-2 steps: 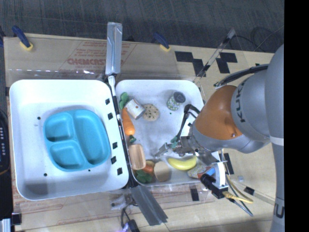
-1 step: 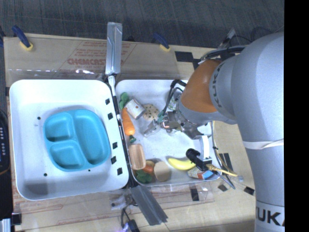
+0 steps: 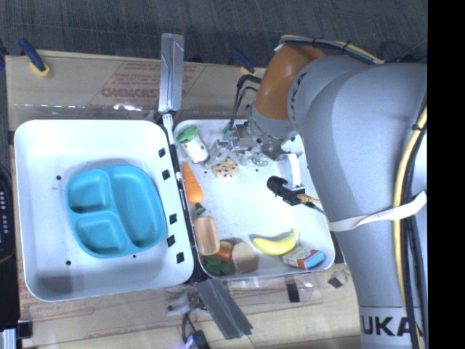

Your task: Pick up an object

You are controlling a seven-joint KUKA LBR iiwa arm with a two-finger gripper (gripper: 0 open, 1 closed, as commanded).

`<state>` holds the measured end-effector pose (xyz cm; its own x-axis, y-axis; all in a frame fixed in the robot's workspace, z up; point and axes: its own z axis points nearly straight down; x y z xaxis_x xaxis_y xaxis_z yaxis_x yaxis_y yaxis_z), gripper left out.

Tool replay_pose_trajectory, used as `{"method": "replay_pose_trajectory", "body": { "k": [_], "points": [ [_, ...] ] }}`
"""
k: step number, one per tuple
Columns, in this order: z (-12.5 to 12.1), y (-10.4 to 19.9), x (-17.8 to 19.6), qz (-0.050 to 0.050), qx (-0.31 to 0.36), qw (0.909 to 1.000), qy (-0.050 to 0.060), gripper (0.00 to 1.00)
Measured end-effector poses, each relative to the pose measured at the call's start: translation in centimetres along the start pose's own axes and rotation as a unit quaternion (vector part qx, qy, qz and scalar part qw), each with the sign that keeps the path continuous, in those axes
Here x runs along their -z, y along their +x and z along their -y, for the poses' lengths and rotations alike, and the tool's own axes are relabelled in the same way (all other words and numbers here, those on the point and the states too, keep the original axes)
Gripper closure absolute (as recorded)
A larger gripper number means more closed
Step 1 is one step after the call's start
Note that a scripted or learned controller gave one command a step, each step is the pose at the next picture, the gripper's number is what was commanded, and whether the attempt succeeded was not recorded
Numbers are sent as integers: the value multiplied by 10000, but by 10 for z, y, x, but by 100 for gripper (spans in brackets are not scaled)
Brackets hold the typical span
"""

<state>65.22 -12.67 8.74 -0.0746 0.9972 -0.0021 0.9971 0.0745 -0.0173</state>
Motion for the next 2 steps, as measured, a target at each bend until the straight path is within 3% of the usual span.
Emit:
{"method": "replay_pose_trajectory", "body": {
  "k": [1,2],
  "points": [
    [-4,5,9,-20,56,10000,-28,100],
    [-5,2,12,5,55,10000,-49,0]
  ]
}}
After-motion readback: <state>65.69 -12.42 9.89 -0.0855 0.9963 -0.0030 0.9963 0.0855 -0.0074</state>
